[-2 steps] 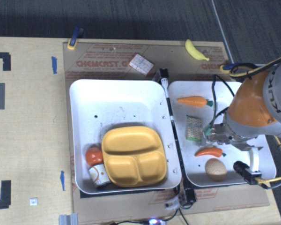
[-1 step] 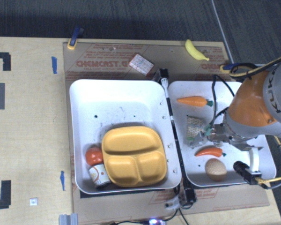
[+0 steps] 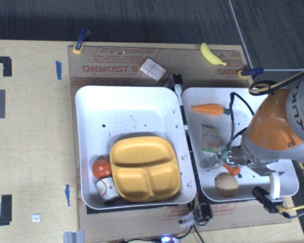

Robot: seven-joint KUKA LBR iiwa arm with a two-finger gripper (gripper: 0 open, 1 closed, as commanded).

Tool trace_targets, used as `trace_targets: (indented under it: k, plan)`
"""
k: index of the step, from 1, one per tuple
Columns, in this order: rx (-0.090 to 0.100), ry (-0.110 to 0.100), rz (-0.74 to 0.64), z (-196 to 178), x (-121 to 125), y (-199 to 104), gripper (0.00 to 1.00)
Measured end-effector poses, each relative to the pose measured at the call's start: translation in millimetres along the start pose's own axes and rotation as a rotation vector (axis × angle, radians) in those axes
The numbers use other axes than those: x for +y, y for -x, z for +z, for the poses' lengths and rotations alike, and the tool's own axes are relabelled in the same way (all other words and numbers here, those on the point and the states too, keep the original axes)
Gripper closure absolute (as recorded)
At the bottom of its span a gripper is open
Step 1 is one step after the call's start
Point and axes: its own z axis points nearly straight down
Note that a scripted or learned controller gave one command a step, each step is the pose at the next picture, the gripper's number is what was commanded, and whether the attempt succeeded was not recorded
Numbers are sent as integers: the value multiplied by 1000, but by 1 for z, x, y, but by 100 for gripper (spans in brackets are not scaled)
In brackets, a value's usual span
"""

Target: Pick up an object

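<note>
In the right bin (image 3: 289,186) lie an orange carrot (image 3: 209,109) at the far end, a grey speckled flat piece (image 3: 210,134) below it, and a tan rounded lump (image 3: 226,183) near the front wall. My gripper (image 3: 225,158) is low in this bin, between the grey piece and the tan lump. A small orange-red bit (image 3: 234,170) and a green bit (image 3: 212,150) show right beside it. The arm's orange band (image 3: 273,125) covers the bin's right half.
The left bin (image 3: 91,105) holds a big yellow compartment tray (image 3: 143,166), a red ball (image 3: 101,168) and a small white and orange can (image 3: 106,188). Behind the bins, on the board, lie a yellow banana (image 3: 212,54) and a small patterned card (image 3: 152,69).
</note>
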Motion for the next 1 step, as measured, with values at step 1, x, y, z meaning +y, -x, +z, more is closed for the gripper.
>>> trace_targets:
  k: [1]
  plan:
    - [0,3,1,-10,1,0,100]
